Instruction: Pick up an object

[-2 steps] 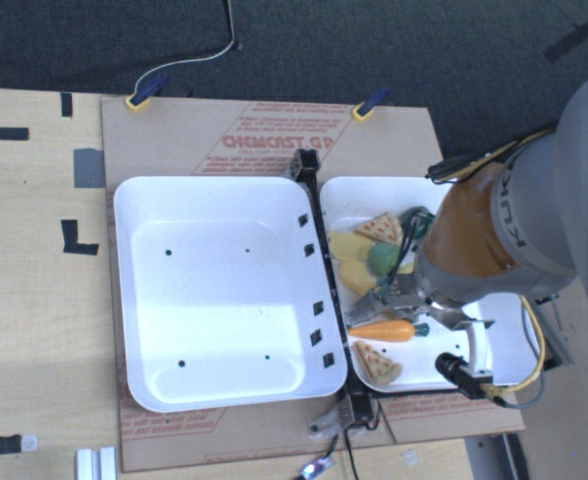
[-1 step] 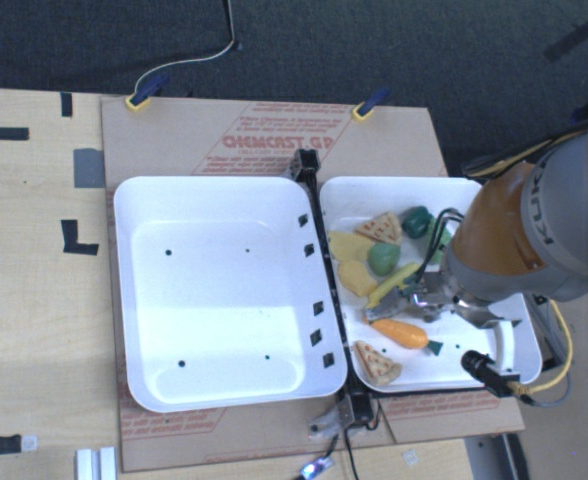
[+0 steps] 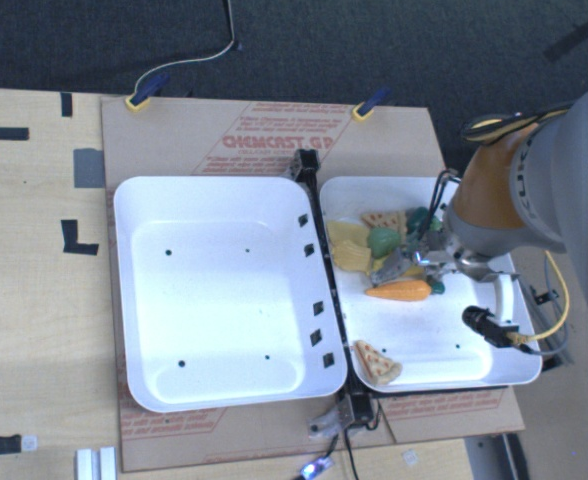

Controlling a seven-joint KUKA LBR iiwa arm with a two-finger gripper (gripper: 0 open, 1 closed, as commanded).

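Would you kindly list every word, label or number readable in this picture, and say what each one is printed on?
"CHEMCAST GP" in red, printed on the brown cardboard sheet under the two white bins; the last letters are blurred, so that reading is uncertain.
Fainter red lines of print slant above and below that word, and more runs along the sheet's bottom edge: too small and blurred to read.
No readable text stands on the bins, the toy food, or the arm.

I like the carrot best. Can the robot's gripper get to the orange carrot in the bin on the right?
Probably yes. The gripper hangs just above the carrot in the right bin. The carrot lies on bare white floor with nothing on top of it; only the yellow toy and green toy sit close.
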